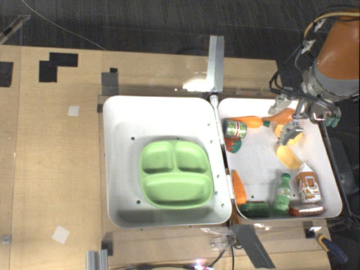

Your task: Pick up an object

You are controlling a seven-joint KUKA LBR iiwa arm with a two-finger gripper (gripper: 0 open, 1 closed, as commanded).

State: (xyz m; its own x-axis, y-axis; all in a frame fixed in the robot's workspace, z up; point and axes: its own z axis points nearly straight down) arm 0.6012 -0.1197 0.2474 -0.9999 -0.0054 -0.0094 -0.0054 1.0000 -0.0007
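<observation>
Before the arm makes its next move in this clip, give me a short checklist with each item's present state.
1. Pincer over the right bin: ok, near its far right corner.
2. Object between the fingers: cannot tell; the wrist blocks the view.
3. Target beneath it: ok, a yellow lemon-like piece lies just below, an orange piece beside it.
4. Space around the target: not ok, the green bottle and the small carton lie close.
5. Left bin holds the green divided tray: ok.
</observation>
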